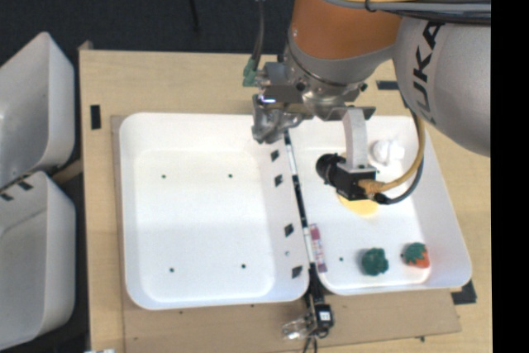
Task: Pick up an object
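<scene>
My gripper (pixel 267 128) hangs low over the back end of the divider between the two bins, under the orange-banded wrist. In the right bin (pixel 446 219) lie a white crumpled object (pixel 387 151) at the back, a flat yellow object (pixel 361 206) near the middle, a dark green object (pixel 374 261) and an orange-and-green object (pixel 416 255) at the front. I see nothing held in the gripper. The yellow object is partly hidden by the arm's fittings.
The left bin (pixel 132 202) stands beside the right one on the wooden bench. A thin pen-like stick (pixel 316 248) lies along the divider near the front. White housings stand off the bench's left side (pixel 25 178).
</scene>
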Action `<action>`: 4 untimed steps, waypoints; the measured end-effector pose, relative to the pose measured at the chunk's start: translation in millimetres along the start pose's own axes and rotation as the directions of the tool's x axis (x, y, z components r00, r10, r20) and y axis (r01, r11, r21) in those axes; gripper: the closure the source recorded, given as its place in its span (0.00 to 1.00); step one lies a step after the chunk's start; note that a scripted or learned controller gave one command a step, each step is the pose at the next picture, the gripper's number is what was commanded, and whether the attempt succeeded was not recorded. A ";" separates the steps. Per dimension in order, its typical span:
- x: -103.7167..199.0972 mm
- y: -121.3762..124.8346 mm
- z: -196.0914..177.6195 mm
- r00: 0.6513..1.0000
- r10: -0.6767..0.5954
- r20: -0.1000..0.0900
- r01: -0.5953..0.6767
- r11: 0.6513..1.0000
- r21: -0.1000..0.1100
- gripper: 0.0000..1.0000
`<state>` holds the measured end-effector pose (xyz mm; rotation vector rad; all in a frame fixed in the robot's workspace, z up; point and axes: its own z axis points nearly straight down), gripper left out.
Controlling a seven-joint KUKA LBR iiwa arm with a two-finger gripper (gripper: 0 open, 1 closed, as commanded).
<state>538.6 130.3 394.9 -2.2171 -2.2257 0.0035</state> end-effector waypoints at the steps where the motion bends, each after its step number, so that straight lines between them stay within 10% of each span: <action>1: -52.1 -49.3 -7.2 1.000 0.008 0.001 -0.008 1.000 0.001 1.00; 2: -35.3 -14.1 -163.4 1.000 0.001 -0.003 -0.001 1.000 -0.018 1.00; 4: -38.4 -10.8 -172.0 1.000 -0.003 0.007 0.003 1.000 0.004 1.00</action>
